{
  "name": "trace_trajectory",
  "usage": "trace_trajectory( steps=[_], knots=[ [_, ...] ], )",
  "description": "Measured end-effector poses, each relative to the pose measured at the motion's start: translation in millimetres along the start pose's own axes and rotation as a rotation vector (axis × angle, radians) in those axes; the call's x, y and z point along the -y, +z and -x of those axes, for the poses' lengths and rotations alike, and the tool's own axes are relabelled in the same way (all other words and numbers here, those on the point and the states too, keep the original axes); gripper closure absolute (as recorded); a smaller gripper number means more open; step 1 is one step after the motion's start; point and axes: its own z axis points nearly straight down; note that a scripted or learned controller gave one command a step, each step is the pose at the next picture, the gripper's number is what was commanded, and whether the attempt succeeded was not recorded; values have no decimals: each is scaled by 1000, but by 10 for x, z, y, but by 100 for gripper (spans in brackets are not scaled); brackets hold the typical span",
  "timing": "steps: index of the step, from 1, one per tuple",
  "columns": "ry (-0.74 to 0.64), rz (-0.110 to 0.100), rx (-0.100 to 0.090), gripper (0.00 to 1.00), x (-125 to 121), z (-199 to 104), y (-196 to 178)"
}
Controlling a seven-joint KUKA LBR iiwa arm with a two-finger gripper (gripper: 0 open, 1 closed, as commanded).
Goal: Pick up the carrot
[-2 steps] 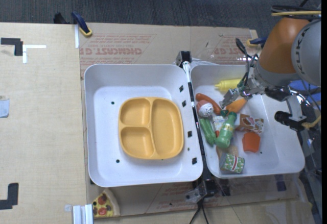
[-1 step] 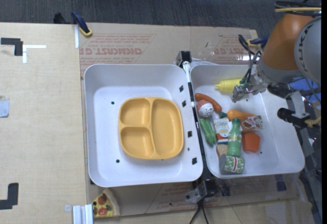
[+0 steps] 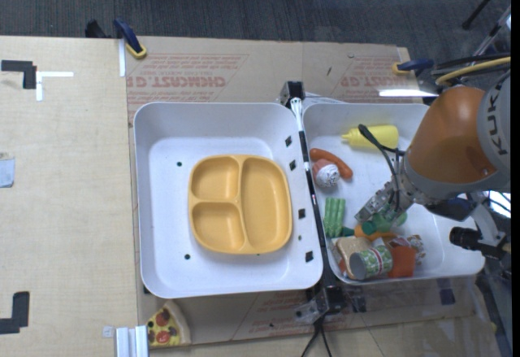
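Note:
The carrot lies in the right bin, near its front middle. It shows as a small orange body with a green leafy top, partly covered by the gripper. My gripper hangs right over it, low in the bin, below the arm's orange band. The gripper's tip meets the carrot's green top in this view; whether it touches the carrot is unclear.
The right bin also holds a yellow squeeze bottle, a red-orange sausage, a foil ball, a green piece and a printed can. A yellow divided plate sits in the left bin.

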Motion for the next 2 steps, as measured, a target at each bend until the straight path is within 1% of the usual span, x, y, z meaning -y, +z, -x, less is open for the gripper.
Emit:
trace_trajectory(
  steps=[1, 2],
  knots=[
    [0, -6, -3, 0, 21, -5, 20],
    [-246, -7, -8, 0, 82, -413, -969]
  ],
)
